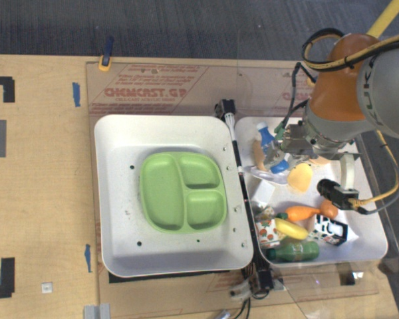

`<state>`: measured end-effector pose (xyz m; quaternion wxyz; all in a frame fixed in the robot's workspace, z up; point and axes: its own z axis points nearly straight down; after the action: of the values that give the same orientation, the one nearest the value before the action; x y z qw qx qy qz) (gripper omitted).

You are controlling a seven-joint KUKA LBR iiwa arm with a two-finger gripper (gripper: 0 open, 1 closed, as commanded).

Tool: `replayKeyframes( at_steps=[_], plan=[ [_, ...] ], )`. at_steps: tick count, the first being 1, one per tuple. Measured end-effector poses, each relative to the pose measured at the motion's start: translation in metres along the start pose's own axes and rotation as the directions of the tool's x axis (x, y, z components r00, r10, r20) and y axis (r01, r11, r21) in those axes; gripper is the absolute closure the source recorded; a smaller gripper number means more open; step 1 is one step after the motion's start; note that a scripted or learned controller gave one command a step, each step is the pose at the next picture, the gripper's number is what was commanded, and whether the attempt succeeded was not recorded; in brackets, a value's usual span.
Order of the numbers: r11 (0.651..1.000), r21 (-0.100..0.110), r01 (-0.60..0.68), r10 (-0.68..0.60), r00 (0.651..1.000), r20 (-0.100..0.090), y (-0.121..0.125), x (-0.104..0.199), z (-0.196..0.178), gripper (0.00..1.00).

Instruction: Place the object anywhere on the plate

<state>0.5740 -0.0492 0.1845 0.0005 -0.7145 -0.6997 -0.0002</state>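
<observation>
A green plate (183, 191) with three compartments lies in the middle of the left white bin (116, 145), and nothing rests on it. My gripper (281, 155) is down in the upper part of the right bin (372, 234), in among the toys there. A blue item (278, 167) lies right under it, and another blue piece (265, 137) sits just to its left. A pale yellow rounded toy (300, 177) lies just right of the gripper's tip. I cannot see anything held.
Lower in the right bin lie an orange carrot (302, 212), a yellow banana (290, 229), a green toy (294, 250) and a black-and-white item (330, 229). A tan piece (257, 153) lies by the wall between the bins. Cardboard (40, 178) covers the bench at left.
</observation>
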Motion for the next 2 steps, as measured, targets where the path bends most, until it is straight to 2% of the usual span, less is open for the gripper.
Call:
replayKeyframes(
  at_steps=[1, 2],
  plan=[
    [0.997, -0.002, -0.074, 0.074, 0.997, -0.004, -0.013, 0.091, -0.018, 1.0],
    [0.979, -0.002, 0.203, -0.203, 0.979, 0.001, -0.021, 0.168, -0.023, 1.0]
  ],
)
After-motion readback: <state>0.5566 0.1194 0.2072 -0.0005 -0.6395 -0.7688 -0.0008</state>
